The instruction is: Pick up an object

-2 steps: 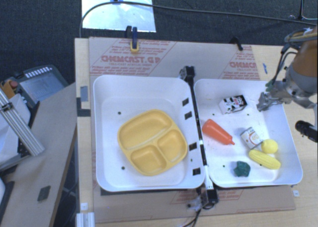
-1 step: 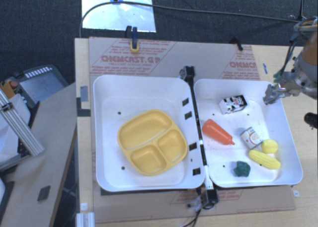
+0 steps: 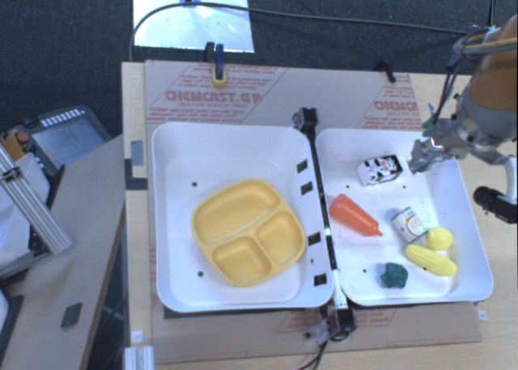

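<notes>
1. Nearest the camera, in the right bin [image 3: 477,279], a small dark green lump [image 3: 395,275] lies close to the bin's front edge, apart from the other things.
2. Just behind and to the right of it, a yellow corn cob [image 3: 430,260] lies at a slant near the front right corner, with a round yellow lemon [image 3: 439,238] touching or almost touching its upper side.
3. A small white can with a red label [image 3: 409,223] lies tilted just left of the lemon.
4. An orange carrot [image 3: 354,214] lies near the bin's left edge, its narrow tip pointing toward the can.
5. A black-and-white carton [image 3: 380,169] lies near the back edge of the right bin, about midway along it.
6. The gripper [image 3: 422,155] hangs over the back right part of that bin, just right of the carton; nothing shows between its fingers, and whether they stand apart or together cannot be told.
7. The left bin [image 3: 174,158] holds a yellow divided plate [image 3: 247,231], set toward its front and centre, with three compartments.
</notes>
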Controlling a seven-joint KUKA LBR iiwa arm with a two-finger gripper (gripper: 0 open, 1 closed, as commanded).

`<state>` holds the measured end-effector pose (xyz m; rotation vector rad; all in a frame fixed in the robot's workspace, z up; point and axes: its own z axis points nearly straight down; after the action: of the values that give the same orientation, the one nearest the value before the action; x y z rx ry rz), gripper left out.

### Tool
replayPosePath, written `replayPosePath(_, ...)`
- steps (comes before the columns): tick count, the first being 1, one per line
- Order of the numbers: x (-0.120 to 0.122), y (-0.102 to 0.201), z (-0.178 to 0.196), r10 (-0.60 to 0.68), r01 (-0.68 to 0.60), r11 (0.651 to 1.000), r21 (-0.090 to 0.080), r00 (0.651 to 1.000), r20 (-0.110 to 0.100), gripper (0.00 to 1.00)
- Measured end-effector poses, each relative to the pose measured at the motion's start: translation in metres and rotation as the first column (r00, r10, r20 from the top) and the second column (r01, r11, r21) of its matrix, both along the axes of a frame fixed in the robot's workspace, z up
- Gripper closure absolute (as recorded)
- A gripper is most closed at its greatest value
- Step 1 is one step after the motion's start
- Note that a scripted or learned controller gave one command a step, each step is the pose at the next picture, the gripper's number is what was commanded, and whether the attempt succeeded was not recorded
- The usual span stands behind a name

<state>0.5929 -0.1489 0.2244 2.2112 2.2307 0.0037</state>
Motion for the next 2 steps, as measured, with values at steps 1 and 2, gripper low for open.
replayPosePath(1,0.004,0.045,0.004,0.001,-0.001,1.0,0.0,1.0,0.0,1.0)
replayPosePath(2,-0.001,0.109,0.006,0.002,-0.002,1.0,0.001,1.0,-0.001,1.0)
